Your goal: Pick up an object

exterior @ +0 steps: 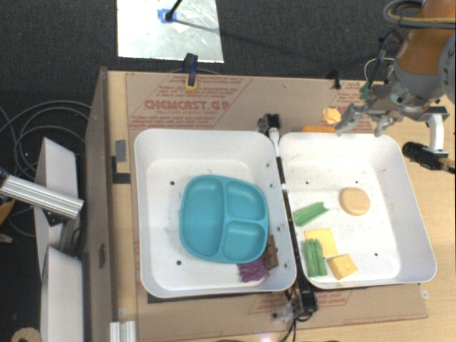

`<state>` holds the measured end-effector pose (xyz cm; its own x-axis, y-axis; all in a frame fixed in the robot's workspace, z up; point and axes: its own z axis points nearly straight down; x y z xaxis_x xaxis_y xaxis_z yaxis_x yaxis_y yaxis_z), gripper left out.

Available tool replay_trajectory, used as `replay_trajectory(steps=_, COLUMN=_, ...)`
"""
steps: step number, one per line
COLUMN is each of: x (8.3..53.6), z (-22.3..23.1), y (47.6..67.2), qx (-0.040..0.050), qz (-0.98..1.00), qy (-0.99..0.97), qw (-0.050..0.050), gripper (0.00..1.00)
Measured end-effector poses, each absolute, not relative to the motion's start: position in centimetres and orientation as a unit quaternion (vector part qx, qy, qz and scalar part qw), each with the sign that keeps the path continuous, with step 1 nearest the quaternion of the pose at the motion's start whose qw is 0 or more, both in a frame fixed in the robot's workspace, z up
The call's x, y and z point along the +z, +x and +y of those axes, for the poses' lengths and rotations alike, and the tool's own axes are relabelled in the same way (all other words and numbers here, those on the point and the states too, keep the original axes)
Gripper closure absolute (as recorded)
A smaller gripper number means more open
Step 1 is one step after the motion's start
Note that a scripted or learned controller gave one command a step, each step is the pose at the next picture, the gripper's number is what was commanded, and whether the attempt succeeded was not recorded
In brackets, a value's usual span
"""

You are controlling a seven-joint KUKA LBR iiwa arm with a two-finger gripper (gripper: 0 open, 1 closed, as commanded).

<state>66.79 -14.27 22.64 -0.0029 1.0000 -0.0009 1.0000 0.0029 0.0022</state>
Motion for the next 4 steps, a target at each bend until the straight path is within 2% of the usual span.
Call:
replay_trajectory(steps=1, x=7.7, z=-19.0, y=62.8, qx=-0.0025, qz=0.706, qy=0.708, qw=-0.002, gripper=0.0)
replay_trajectory(steps=2, x=14.5, z=-18.4, y=57.4, qx=0.0002, qz=0.707, qy=0.707, qw=0.001, gripper=0.0)
replay_trajectory(steps=3, x=8.1, z=-17.5, y=55.8, qx=-0.0006, qz=0.708, qy=0.707, qw=-0.001, gripper=0.0)
replay_trajectory(steps=4, x=8.6, z=-20.7, y=63.9, qx=0.0024, qz=0.709, qy=0.705, qw=0.006, gripper=0.0)
